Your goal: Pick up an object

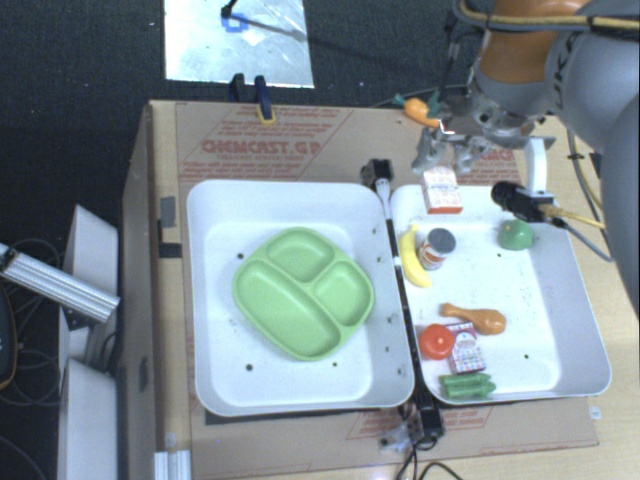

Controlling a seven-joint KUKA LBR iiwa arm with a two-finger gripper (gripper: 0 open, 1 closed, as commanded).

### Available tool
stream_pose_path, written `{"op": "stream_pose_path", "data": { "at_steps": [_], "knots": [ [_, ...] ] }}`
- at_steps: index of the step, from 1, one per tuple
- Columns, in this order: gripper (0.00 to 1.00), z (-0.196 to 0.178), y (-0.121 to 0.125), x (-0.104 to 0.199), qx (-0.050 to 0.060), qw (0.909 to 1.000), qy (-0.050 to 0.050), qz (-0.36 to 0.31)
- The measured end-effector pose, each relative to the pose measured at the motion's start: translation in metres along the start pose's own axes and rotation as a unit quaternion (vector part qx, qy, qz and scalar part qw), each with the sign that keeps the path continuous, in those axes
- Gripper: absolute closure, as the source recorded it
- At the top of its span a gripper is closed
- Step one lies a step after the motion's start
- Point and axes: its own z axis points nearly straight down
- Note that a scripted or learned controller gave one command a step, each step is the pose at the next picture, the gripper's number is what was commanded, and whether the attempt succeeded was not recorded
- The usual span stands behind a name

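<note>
Ridged and dark green, a pod-like bundle (466, 386) is lying at six o'clock in the right bin (545, 308), closest to where I am standing. Just above it a glossy red tomato (436, 341) is sitting beside a small red-and-white packet (466, 349). A tan plastic drumstick (475, 318) is stretching across the middle. A curved yellow banana (410, 258) is leaning along the nine o'clock wall, touching a short can (436, 246) with a dark lid. A smooth green ball-like thing (516, 234) is resting toward two o'clock.

Any of these could be picked. The one nearest the gripper (447, 160) is a little white carton (440, 190) with red print, standing at twelve o'clock by the rim. The gripper is hanging directly above that carton. Whether it is open or closed on anything, I cannot tell. The arm (610, 78), matte grey with a shiny orange band, is coming in from two o'clock.

In the left bin (220, 228) a pale green plate (303, 293), rounded and split into three wells, is lying tilted at the centre.

Both hard white bins are sitting on brown cardboard (260, 148) printed in red. Dark carpet (80, 68) is surrounding the bench, and a crinkled silvery sheet (270, 38) is lying at twelve o'clock.
</note>
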Motion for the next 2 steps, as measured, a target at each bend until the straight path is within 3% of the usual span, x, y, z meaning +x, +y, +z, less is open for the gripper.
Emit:
{"op": "stream_pose_path", "data": {
  "at_steps": [1, 2],
  "knots": [
    [1.00, -0.006, 0.000, -0.020, 0.000, 1.0000, 0.000, 0.002],
    [1.00, -0.002, -0.024, 0.010, 0.000, 1.0000, 0.000, 0.000]
  ]
}}
